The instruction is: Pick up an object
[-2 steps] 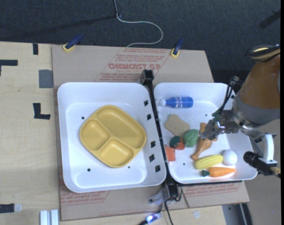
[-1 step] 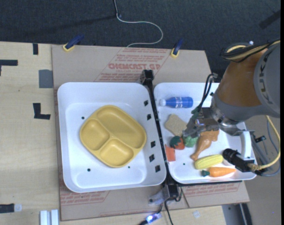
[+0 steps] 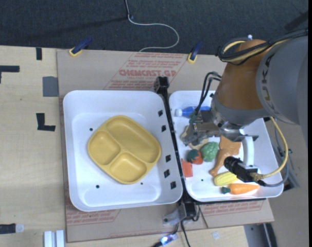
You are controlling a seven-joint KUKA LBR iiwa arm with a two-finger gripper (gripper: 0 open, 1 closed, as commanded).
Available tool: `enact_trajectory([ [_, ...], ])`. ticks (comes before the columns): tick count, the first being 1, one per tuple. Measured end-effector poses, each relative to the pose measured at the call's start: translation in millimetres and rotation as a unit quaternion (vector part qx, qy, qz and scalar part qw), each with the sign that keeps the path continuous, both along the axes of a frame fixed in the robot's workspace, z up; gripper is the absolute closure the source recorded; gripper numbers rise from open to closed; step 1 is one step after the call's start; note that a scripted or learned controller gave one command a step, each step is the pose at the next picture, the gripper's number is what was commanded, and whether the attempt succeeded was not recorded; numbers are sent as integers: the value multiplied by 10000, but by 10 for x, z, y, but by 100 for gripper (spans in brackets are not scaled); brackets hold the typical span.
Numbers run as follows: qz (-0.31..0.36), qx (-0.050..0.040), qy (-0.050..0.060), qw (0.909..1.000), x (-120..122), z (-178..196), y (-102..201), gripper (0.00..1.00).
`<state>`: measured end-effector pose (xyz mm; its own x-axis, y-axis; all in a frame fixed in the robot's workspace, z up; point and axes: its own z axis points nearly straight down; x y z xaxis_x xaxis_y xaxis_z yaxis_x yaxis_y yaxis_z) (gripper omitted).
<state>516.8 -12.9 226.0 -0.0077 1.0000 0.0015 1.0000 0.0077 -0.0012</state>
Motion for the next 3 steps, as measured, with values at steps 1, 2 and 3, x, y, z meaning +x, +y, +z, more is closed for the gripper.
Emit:
enact_trajectory([
  [1,-5,-3,7,10000,81,-63,493,100],
  [2,-3,-2,3,10000,324,-128,982,100],
  [3,-26,-6,3,10000,412,-82,991,100],
])
